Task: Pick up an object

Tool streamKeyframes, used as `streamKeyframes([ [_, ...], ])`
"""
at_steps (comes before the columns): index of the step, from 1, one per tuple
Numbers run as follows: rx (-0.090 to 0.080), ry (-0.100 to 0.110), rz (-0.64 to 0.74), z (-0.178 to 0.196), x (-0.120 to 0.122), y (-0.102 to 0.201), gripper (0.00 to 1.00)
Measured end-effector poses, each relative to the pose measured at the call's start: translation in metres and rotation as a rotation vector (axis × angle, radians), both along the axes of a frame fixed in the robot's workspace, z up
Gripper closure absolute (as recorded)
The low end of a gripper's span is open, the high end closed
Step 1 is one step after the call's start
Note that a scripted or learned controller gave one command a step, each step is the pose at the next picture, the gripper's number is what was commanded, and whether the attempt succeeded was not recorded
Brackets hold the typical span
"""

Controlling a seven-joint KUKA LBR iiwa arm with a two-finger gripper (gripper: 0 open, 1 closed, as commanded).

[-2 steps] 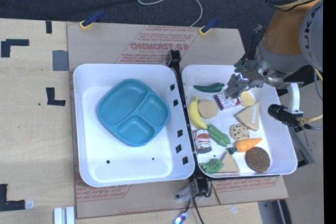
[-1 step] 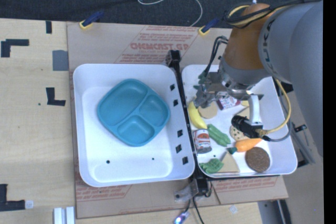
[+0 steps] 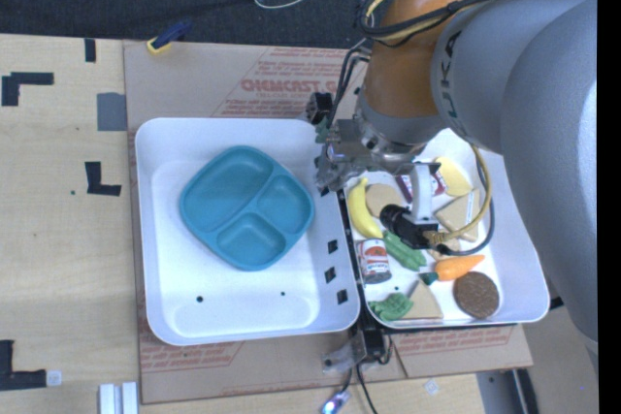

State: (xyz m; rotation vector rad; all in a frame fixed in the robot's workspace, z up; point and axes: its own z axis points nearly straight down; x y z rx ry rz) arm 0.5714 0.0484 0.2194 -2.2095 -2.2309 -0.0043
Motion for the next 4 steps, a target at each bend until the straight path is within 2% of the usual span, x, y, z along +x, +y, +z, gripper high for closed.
streamKeyframes([
  [1, -0.003, 0.004, -0.006, 0.007, 0.0, -0.005, 1.0],
  [2, -0.003, 0.005, -0.006, 0.007, 0.0, -0.005, 0.0],
  [3, -0.001, -0.016, -0.008, 0.195, -0.048, -0.016, 0.0],
  [4, -0.006, 0.002, -0.007, 0.195, -0.048, -0.015, 1.0],
])
